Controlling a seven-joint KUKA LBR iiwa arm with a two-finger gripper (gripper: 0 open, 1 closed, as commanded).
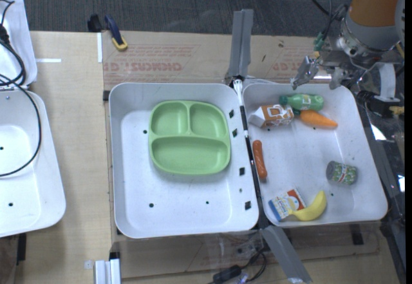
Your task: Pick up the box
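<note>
A small orange and white carton box [274,115] lies on its side near the far left of the right bin [360,147]. A second small white box with blue and red print [283,203] lies at the bin's front, partly under a banana [312,207]. My gripper [320,76] hangs over the bin's far rim, up and to the right of the carton and apart from it. Its two fingers are spread open with nothing between them.
Beside the carton lie a green bottle-like item [301,101] and a carrot [318,120]. A sausage [259,159] lies along the left wall and a small can [341,173] at the right. The left bin [129,199] holds a green divided plate [190,137].
</note>
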